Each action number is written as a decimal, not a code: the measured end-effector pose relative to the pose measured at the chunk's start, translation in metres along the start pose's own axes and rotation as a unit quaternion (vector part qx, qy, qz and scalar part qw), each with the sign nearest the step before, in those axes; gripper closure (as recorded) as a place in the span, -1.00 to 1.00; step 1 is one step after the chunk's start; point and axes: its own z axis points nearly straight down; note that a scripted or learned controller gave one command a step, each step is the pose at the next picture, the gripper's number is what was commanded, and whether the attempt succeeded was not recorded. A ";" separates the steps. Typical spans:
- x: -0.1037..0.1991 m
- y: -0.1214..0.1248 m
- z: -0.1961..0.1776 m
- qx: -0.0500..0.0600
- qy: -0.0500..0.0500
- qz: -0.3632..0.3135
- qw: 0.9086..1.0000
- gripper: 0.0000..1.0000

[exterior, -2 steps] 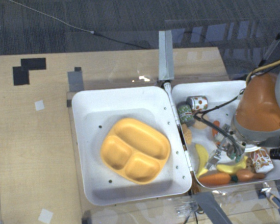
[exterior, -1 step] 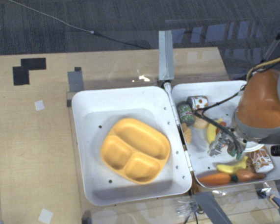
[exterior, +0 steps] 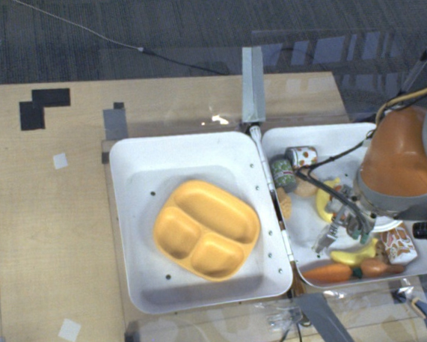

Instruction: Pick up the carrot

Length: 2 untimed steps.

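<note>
The jaws cannot be read from this view: the gripper (exterior: 332,236) shows as a small metallic cluster at the lower middle of the right bin (exterior: 345,130), too small and cluttered to tell whether it is parted or closed, and nothing can be seen held in it. The carrot (exterior: 328,273) lies just below and slightly left of the gripper in the frame, against the bin's lower wall, its long axis running left to right along that wall. It appears apart from the gripper, not touching it. A banana (exterior: 354,254) lies just above the carrot's right end, between it and the arm (exterior: 400,160), and a small reddish item (exterior: 374,267) sits at the carrot's right end. The left bin (exterior: 146,286) holds a yellow divided tray (exterior: 206,228). The coming move likely calls for a short descent toward the frame's lower edge, closing across the carrot's narrow width.
</note>
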 end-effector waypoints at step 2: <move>-0.016 0.022 -0.018 0.008 0.010 0.355 0.935 -1.00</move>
